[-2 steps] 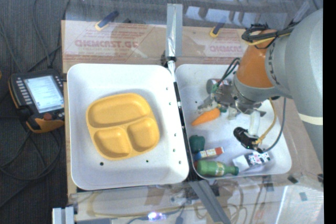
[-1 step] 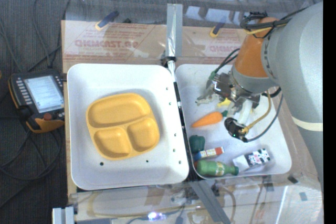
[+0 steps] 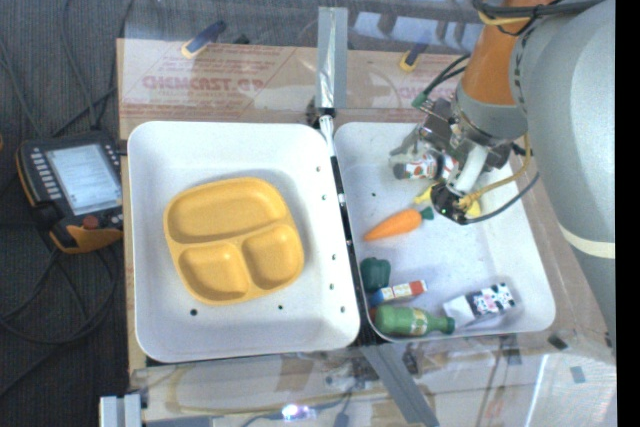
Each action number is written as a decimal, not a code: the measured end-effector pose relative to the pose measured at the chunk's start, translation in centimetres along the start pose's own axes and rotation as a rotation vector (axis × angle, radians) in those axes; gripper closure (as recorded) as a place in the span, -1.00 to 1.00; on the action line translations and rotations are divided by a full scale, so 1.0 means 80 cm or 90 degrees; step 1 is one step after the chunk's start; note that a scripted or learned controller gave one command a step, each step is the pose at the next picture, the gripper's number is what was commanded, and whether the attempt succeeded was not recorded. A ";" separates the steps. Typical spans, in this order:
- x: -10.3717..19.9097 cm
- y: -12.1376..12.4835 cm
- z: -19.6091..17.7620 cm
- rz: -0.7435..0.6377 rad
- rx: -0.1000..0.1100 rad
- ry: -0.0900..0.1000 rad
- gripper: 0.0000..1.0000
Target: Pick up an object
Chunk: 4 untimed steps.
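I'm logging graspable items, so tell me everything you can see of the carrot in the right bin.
The carrot looks like a plastic toy: a smooth orange cone with a small green top. It lies flat on the floor of the right bin, slightly slanted, pointed tip toward the view's left, green end up and to the right. The bin's other loose items lie apart from it.

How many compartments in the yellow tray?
3 in the yellow tray: one wide compartment along the far side, a smaller one lower left, another lower right. None hidden.
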State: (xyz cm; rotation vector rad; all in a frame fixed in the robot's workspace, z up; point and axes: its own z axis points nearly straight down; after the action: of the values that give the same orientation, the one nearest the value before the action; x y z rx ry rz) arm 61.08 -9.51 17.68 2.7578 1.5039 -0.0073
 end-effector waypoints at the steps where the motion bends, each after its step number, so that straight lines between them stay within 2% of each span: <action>1: -0.037 0.025 0.109 0.005 -0.007 0.004 -1.00; 2: -0.073 0.071 -0.078 -0.002 -0.001 0.000 -1.00; 3: -0.038 0.076 0.065 -0.147 -0.016 0.006 -1.00; 4: -0.036 0.001 -0.122 -0.006 -0.001 0.000 -1.00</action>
State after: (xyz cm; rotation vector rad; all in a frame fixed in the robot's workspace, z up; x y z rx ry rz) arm 59.66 -11.95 27.43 2.7501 1.5161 -0.0061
